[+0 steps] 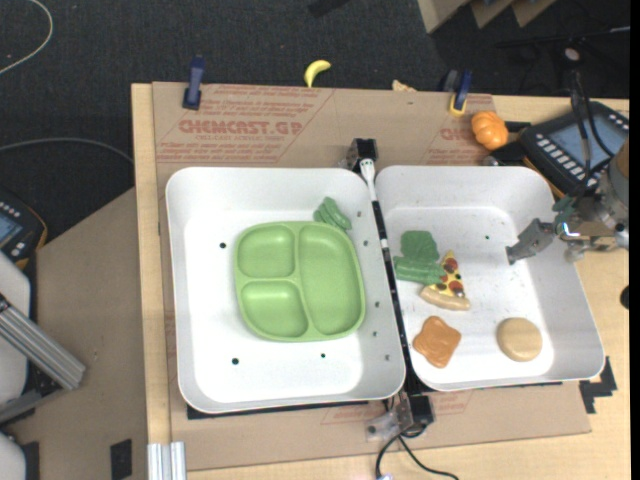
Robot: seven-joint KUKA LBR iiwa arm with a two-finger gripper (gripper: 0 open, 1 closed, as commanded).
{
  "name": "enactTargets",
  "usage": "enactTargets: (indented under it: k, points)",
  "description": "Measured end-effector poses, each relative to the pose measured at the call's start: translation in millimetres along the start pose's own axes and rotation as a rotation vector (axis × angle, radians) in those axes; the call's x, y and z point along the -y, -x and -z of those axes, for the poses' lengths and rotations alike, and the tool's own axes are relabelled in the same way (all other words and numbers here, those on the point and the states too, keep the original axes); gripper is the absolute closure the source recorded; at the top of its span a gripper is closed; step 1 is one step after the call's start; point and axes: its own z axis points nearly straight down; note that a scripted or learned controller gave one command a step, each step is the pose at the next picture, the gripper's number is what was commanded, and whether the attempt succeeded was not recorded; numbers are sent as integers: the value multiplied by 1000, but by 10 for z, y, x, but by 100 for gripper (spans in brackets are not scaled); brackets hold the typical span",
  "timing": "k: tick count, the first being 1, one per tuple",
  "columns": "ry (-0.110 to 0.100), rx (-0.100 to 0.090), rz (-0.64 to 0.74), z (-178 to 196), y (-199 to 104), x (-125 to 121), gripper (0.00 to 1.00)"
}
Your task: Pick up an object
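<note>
Over the right bin's (560, 363) far right wall, we are seeing the gripper (527, 243) hanging above the white floor, a grey finger (530, 238) slanting down and left. We are not able to tell from this angle whether it is spread or pressed together, and we are seeing nothing caught in it and nothing touching it.

Below and left of it, four toy foods are lying apart from the tool. A round tan bun (519, 338), smooth and matte, is sitting nearest, toward the bin's near right corner. An orange, crinkled nugget-like piece (437, 339) is lying to the bun's left. A pizza slice (446, 287) with red dots is resting just above that, touching a green leafy piece (417, 255).

Across the divide, the left bin (200, 358) is bearing a glossy green divided plate (299, 280) with three wells, and a small green scrap (333, 213) is sitting at its far corner.
</note>
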Motion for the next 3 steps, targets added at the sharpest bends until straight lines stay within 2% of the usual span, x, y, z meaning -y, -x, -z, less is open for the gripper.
enactTargets:
  k: [1,2,3]
  points:
    - [-6,-5,10,-467,-1018,-274,0]
    - [5,-3,9,214,-1803,-71,0]
    - [2,-1,1,283,-1751,-77,100]
